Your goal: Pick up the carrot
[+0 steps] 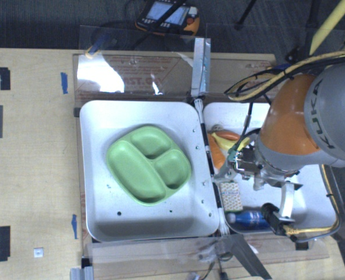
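At the far left lies the pale wooden bench top [32,156], matte and flat, marked with a few black squares and short strips of blue tape. Next comes the left bin [96,214], a shallow white tray with rounded corners and a smooth, faintly glossy floor, and in it sits a green divided plate [149,165] (one long compartment and two smaller ones, all with soft curved walls), turned at an angle and resting roughly in the bin's middle. Behind both bins a clear plastic sheet [137,74] catches a bright glare. Across the seam between the bins, the right bin [331,206] holds a small crowd of things along its left side: a yellow, curved piece [223,136] near the top, the carrot [217,155] just below it, orange and tapered, lying against the bin's left wall and partly hidden by the arm's wrist; below that a small speckled rectangular block [232,197], rough-looking like a sponge; and at the bottom a blue bottle [248,217] lying on its side. The gripper [248,165] hangs low over the right bin, just right of the carrot, under the grey arm with its wide orange band [289,118]; whether it is spread or closed I cannot tell, and nothing can be seen held in it.
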`<state>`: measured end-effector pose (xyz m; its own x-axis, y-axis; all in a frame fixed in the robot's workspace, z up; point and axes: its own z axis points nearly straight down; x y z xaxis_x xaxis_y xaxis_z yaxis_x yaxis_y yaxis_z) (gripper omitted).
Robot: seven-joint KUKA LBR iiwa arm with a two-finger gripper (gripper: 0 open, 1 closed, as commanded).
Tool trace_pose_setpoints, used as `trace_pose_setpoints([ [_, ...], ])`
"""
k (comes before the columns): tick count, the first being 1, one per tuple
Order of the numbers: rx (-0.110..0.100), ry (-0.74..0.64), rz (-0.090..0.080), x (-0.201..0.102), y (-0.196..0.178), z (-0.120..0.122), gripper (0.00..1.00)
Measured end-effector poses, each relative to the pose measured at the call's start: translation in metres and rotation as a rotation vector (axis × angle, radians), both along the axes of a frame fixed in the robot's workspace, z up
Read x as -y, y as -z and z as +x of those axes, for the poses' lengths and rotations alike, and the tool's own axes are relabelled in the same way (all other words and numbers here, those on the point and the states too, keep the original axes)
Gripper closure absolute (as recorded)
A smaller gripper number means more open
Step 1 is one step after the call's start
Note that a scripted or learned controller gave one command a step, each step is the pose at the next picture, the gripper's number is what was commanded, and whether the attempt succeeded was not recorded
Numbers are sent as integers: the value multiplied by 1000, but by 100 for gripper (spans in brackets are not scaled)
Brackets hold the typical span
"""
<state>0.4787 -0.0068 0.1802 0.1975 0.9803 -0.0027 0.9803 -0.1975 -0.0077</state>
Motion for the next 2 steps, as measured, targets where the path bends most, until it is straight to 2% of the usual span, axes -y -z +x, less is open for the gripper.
trace_pose_setpoints([
  [2, 0, 0, 0, 0, 0, 0, 0],
])
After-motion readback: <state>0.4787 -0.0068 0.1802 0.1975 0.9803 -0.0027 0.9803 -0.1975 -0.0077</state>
